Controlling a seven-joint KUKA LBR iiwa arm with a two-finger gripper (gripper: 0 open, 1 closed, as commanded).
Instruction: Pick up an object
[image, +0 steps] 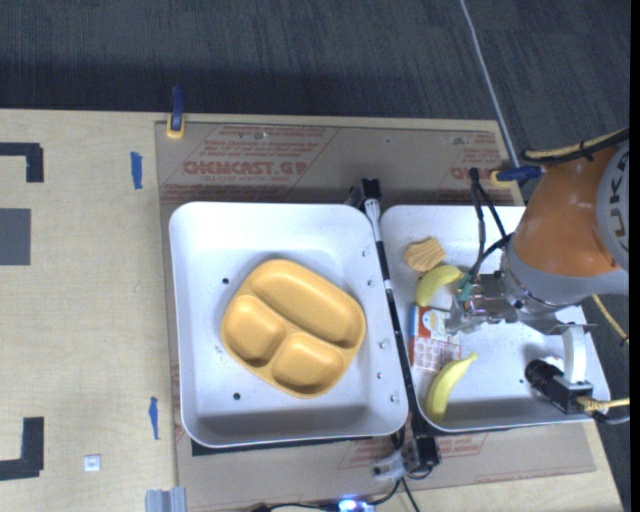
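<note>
Pincer (468, 318) near bananas, perhaps crowding bin wall (392, 300).

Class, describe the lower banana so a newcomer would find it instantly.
Start at the right bin, where the arm reaches in. Near its front edge, below a red-and-white card, lies the lower banana. Unlike the other banana up by the end effector, it lies clear of the arm.

Robotics lab, taped plywood bench (80, 300), white bins (190, 240), cables (490, 70)

A pale wooden bench (80, 330) stands on dark grey carpet (300, 50).
</note>
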